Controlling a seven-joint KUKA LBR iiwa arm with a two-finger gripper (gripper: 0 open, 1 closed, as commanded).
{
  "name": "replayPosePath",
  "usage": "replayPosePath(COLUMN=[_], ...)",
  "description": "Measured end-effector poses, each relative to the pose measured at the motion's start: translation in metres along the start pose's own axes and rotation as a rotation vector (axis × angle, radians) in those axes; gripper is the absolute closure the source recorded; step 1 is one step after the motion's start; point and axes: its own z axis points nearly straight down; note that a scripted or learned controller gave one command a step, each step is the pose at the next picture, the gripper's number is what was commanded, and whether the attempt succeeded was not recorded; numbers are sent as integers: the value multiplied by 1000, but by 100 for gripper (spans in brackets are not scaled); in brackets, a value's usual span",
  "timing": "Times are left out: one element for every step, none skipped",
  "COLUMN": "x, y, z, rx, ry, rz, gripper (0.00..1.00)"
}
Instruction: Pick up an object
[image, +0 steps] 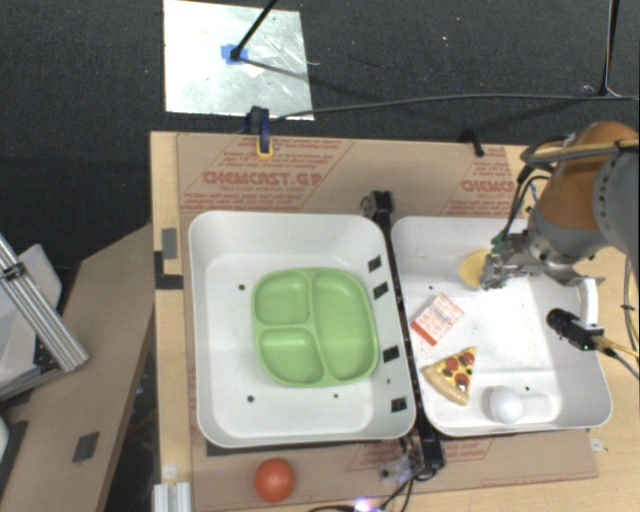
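In the right bin (560, 400) lie a flat yellow piece (471, 268) at the back, a red-and-white packet (437, 318) in the middle, a pizza slice (452, 375) nearer the front and a white egg-like ball (505, 405) at the front. My gripper (494, 272) is low in the back of this bin, right beside the yellow piece on its right side. The arm's wrist partly hides the gripper. Whether it touches the yellow piece is unclear.
The left bin (220, 260) holds a green divided plate (313, 325). An orange-red ball (273, 478) lies on the bench in front of the bins. A black fitting (570, 328) on the arm hangs over the right bin's right side.
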Motion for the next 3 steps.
replayPosePath(x=[1, 4, 3], y=[0, 3, 5], z=[-65, -130, -185], rx=[-2, -4, -2], ry=[0, -1, -1], rz=[3, 1, 1], gripper=[100, 100, 100])
